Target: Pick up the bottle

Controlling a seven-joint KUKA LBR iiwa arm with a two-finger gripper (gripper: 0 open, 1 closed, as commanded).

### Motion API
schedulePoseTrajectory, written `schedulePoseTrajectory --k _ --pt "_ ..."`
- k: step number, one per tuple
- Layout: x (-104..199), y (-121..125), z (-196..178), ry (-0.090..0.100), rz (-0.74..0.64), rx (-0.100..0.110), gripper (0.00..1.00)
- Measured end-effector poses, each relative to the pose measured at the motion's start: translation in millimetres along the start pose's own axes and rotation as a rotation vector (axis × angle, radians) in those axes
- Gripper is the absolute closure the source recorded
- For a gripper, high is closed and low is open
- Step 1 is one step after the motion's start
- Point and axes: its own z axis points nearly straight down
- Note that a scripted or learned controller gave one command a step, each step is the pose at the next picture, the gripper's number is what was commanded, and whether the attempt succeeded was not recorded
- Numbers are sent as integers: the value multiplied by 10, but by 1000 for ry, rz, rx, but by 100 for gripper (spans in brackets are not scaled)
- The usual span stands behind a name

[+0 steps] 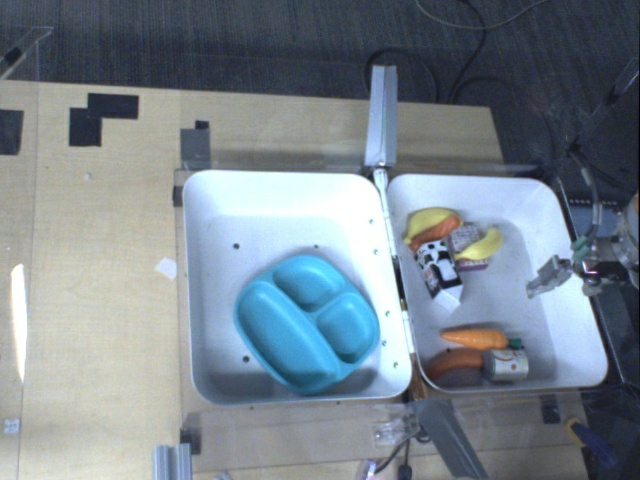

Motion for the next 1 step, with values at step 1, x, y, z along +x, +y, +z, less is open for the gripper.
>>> schedulePoseTrajectory --k 1 --pt "-156 152 -850 -2 15 -3 0"
